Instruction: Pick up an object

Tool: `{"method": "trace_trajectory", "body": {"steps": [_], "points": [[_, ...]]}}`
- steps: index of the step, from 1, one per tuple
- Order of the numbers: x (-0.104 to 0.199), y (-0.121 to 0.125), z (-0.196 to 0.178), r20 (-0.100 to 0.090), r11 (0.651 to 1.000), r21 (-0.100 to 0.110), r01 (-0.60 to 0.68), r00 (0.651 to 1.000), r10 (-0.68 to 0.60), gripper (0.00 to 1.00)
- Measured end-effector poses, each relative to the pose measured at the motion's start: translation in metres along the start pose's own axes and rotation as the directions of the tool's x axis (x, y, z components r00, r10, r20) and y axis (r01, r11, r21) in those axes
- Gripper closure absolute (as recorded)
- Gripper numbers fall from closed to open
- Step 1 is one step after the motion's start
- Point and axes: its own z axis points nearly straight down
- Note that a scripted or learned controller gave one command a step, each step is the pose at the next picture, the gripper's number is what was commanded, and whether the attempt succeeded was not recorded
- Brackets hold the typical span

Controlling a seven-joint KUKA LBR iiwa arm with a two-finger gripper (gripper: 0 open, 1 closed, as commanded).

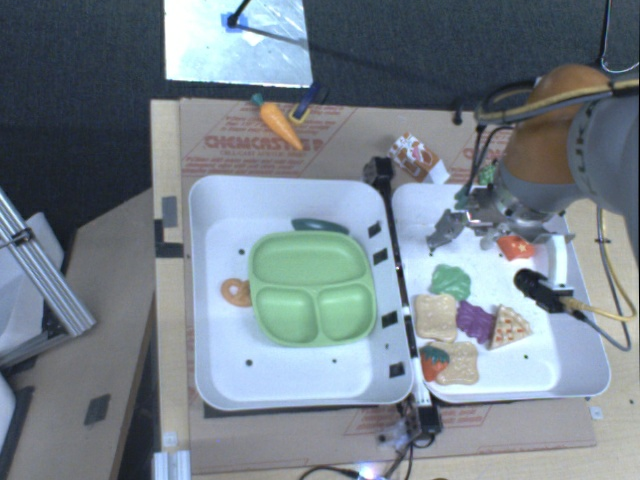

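The grey arm with the orange band [560, 128] runs off the right edge, and its bulk covers the far right corner of the right-hand shallow white bin [580, 368]. A small red toy piece [515, 247] lies half under the wrist, so its shape cannot be told, and a dark teal flat piece [320, 226] shows only as a sliver behind the far rim of the light green three-compartment plastic tray [310, 288]. Whether the two-finger gripper [447, 233] grips anything cannot be made out.
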Motion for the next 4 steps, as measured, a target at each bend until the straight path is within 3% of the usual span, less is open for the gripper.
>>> {"method": "trace_trajectory", "body": {"steps": [1, 2, 3, 4], "points": [[0.005, -0.003, 0.061, -0.001, 1.0, 0.003, -0.001, 1.0, 0.001, 0.0], [0.005, -0.002, 0.073, 0.0, 1.0, -0.001, -0.002, 1.0, 0.002, 0.0], [0.005, -0.001, 0.062, 0.0, 1.0, -0.003, -0.002, 1.0, 0.002, 1.0], [-0.002, 0.004, 0.003, 0.001, 1.0, -0.005, -0.002, 1.0, 0.002, 1.0]]}}
